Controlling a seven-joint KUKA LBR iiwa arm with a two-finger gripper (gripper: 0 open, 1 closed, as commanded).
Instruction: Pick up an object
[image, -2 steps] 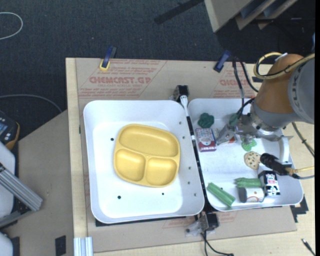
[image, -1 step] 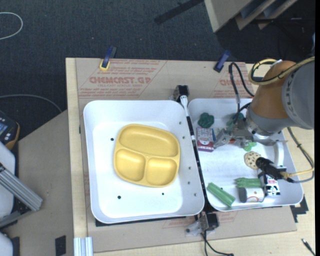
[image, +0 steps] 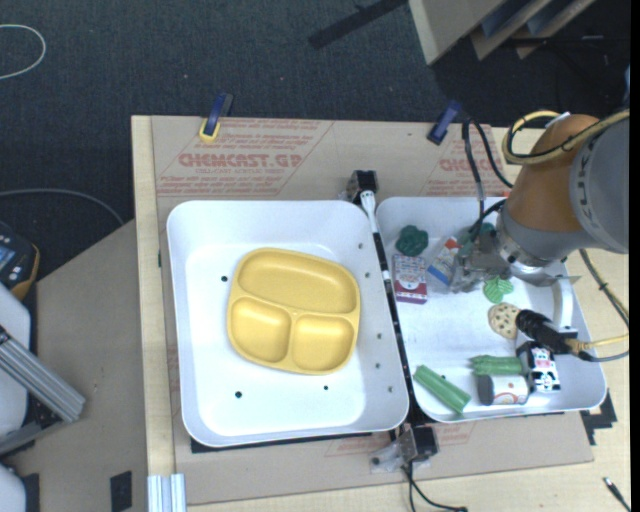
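My gripper is low in the right bin, near its back middle, under the grey arm with the orange band. Just left of it lie a blue and white item and a red and white packet. A dark green object sits behind the packet. A light green piece lies just right of the gripper. Nothing visibly hangs from the gripper.
The left bin holds a yellow divided plate. The front of the right bin holds a spotted beige disc, a green cylinder, a green stick, a white cup and a black and white figure. Cables trail at the right.
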